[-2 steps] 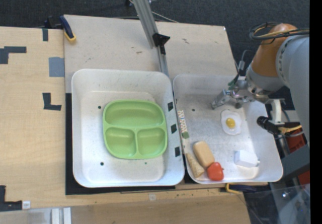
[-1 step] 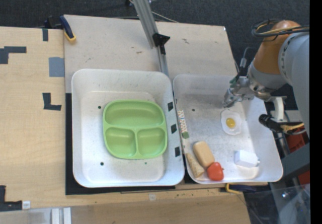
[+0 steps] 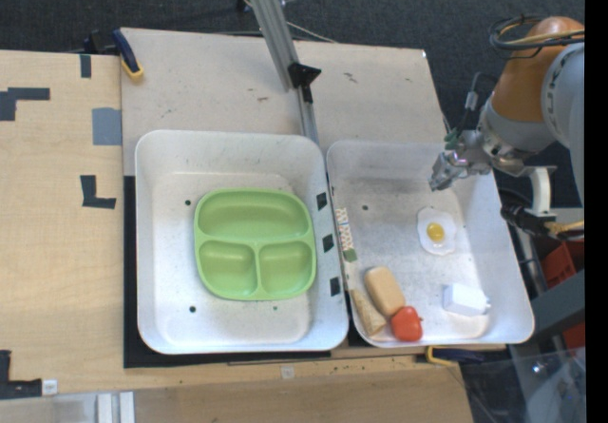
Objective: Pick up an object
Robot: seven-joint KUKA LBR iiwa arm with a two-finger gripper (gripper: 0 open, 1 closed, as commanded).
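The gripper (image 3: 443,174) hangs over the right bin's (image 3: 380,160) far right edge — how far it is open cannot be told. Just nearer lies a fried egg (image 3: 435,233); further toward the near edge, a bread roll (image 3: 385,291), a tomato (image 3: 407,324) and a white block (image 3: 465,298). A green plate (image 3: 255,242) sits in the left bin (image 3: 152,221).

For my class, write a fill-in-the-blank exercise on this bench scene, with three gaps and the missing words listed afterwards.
1. The green divided plastic plate lies in the ____ bin.
2. The toy fried egg has a white rim and a ____ centre.
3. The small red tomato-like toy sits next to the tan bread-shaped block, near the ____ edge of the right white bin.

Missing words: left; yellow; front
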